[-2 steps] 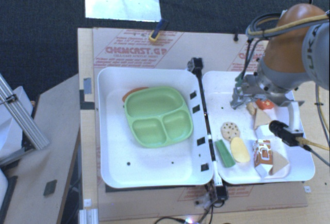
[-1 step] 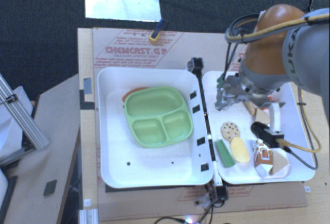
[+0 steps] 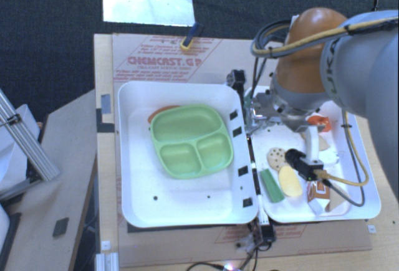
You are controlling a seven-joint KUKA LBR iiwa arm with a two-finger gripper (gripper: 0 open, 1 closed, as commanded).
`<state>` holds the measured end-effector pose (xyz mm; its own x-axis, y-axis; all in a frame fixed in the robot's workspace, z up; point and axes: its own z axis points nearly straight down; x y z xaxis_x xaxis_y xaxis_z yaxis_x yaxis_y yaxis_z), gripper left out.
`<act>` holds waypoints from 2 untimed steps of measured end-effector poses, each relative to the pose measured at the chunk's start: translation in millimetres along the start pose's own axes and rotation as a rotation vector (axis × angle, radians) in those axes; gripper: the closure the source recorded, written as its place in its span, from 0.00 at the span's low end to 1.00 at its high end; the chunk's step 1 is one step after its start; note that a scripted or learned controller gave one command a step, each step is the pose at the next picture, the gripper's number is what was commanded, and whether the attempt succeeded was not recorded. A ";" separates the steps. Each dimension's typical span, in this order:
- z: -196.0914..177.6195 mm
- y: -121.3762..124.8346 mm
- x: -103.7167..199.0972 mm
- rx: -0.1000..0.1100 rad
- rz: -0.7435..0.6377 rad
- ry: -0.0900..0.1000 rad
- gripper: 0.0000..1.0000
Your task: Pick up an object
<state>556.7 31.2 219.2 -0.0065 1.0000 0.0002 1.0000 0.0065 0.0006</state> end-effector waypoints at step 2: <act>-6.8 0.8 10.5 0.001 0.000 0.000 1.00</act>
